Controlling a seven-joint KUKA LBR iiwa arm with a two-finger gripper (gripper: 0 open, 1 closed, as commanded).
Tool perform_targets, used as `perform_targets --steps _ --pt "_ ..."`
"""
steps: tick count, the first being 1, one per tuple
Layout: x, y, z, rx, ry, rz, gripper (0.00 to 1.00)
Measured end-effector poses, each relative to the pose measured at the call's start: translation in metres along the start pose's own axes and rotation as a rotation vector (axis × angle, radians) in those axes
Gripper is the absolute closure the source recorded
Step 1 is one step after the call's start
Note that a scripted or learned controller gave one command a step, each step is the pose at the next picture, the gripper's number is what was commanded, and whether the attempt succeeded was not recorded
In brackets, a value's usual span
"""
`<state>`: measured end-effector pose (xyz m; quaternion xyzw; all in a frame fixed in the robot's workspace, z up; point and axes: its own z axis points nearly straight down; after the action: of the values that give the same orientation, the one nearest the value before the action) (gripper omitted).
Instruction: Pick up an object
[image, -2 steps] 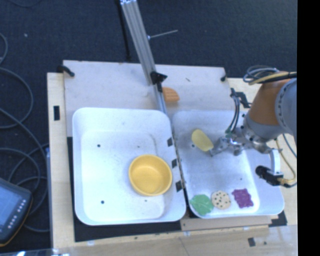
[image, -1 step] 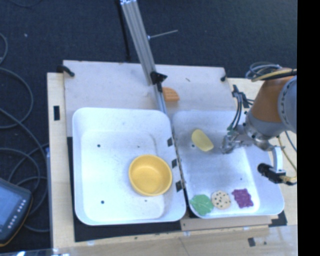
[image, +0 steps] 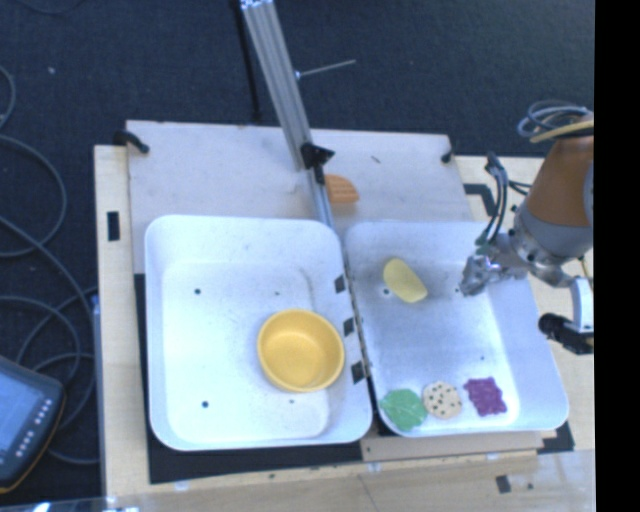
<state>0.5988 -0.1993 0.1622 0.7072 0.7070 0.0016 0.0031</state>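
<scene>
In the right bin (image: 520, 360) a pale yellow lump (image: 405, 280) lies near the far left part. Along the bin's near edge sit a green piece (image: 403, 407), a speckled cookie (image: 441, 399) and a purple piece (image: 486, 395) in a row. A yellow bowl (image: 299, 349) stands in the left bin (image: 200, 300). My gripper (image: 474, 277) hangs over the right bin's far right part, to the right of the yellow lump and apart from it. Nothing shows between its fingers.
An orange object (image: 340, 190) lies on the bench behind the bins, beside a slanted metal rail (image: 285, 95). Cables trail on the dark floor at the left, and a screen device (image: 25, 420) sits at the lower left.
</scene>
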Motion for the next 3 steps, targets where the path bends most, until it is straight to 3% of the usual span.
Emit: perform_targets --steps 2,3 --pt "0.004 0.009 -0.076 0.002 0.001 -0.005 1.00" --pt "0.061 0.027 -0.082 0.003 0.003 -0.009 1.00"
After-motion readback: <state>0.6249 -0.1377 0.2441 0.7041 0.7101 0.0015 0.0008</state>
